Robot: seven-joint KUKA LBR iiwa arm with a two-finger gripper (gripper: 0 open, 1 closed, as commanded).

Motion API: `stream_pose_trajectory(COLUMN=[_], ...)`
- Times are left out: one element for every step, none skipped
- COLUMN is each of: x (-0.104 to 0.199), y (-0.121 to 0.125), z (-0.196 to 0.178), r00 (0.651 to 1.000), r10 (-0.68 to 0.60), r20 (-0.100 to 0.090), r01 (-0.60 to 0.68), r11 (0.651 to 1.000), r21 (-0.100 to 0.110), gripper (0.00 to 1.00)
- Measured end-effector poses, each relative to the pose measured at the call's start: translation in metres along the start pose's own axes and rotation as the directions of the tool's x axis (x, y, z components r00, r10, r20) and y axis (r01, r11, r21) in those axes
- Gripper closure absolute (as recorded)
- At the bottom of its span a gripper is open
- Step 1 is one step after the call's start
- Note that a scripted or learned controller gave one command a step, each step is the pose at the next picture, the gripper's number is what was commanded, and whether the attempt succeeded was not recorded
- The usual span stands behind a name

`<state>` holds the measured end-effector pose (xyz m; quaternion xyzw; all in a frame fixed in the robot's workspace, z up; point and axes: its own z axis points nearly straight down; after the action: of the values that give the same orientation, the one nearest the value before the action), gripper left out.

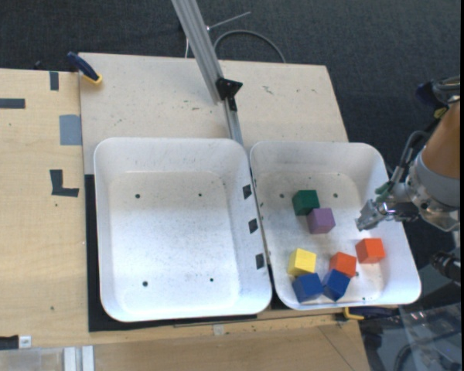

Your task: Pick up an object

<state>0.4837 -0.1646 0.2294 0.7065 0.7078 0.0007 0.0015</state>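
Note:
The right bin [356, 157] holds several small cubes. A green cube [305, 202] touches a purple cube [321, 221] near the bin's middle. Toward the front lie a yellow cube [302, 261], an orange cube [342, 264] and two blue cubes [307, 287] [336, 284]. A second orange cube [370, 250] rests against the right wall. My gripper [369, 216] hangs over the bin's right side, just above that second orange cube and to the right of the purple one. No cube is seen in it.
The left bin [108, 168] adjoins the right bin. A slanted metal rail [197, 33] runs down to the bins' shared wall. A blue and yellow tool [85, 66] lies on the bench at the back left.

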Motion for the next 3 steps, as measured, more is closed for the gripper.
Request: stream_pose_trajectory(x=[0.057, 0.106, 0.166], y=[0.022, 0.033, 0.039], z=[0.003, 0.013, 0.017], r00=[1.000, 1.000, 1.000], r10=[-0.005, -0.004, -0.005], r20=[-0.004, -0.002, -0.003], r01=[0.005, 0.004, 0.005], r11=[1.000, 1.000, 1.000], r21=[0.004, 0.006, 0.006], gripper=[1.00, 1.00, 1.00])
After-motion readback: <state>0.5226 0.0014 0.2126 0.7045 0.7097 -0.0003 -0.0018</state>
